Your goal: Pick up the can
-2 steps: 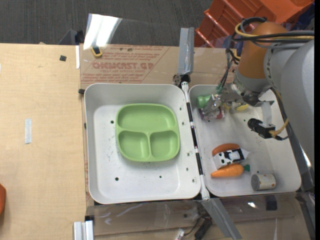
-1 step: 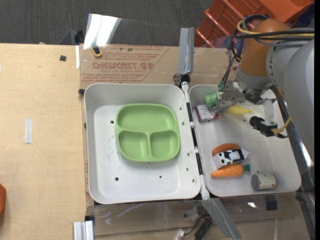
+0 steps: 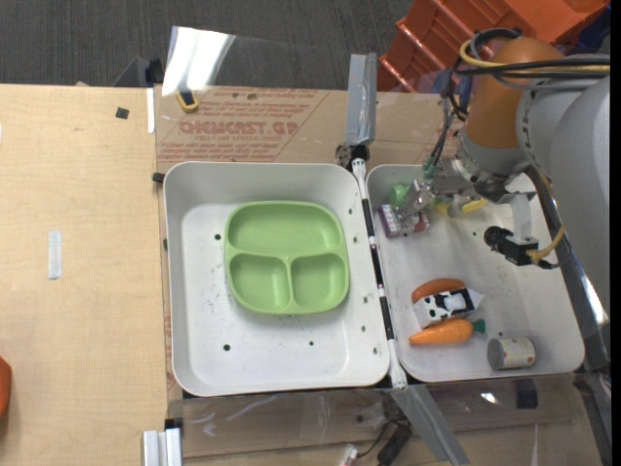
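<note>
The can (image 3: 511,351) is a small grey cylinder lying on its side in the front right corner of the right bin (image 3: 543,289). My gripper (image 3: 424,200) hangs low over the back left part of that bin, far from the can. It is right beside a purple and green packet (image 3: 395,217) that lies against the bin's left wall. The view is too small to tell whether the gripper touches the packet.
In the right bin a black-and-white toy with an orange top (image 3: 443,300) and a carrot (image 3: 441,333) lie just left of the can. A green divided plate (image 3: 287,256) sits in the left bin (image 3: 194,338). Cables and a black fitting (image 3: 509,244) hang from the arm.
</note>
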Motion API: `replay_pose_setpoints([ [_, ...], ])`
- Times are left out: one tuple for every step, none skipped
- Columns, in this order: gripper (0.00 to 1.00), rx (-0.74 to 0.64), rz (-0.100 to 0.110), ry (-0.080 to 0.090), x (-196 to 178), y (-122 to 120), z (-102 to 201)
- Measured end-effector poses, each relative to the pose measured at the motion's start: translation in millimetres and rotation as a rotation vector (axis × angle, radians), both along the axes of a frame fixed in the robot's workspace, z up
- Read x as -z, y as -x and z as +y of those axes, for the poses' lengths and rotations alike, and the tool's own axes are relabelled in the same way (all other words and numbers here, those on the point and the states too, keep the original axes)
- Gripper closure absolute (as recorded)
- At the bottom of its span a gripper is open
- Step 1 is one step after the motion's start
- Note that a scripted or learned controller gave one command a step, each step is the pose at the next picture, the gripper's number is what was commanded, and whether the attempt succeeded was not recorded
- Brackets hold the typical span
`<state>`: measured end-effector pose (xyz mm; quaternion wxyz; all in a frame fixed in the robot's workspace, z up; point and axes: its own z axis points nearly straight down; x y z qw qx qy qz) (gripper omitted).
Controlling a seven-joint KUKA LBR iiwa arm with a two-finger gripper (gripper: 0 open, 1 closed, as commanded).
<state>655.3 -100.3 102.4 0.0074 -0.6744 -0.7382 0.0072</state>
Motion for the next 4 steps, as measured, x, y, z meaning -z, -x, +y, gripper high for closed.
replay_pose_setpoints([
  [0.0, -0.076, -0.019, -0.001, 11.7, 81.2, -7.7],
  [0.0, -0.214, -0.018, -0.004, 12.0, 144.3, -2.9],
  [0.0, -0.1, -0.02, 0.0, 11.6, 60.6, -83.7],
  [0.0, -0.069, -0.021, 0.001, 11.1, 11.4, -72.0],
])
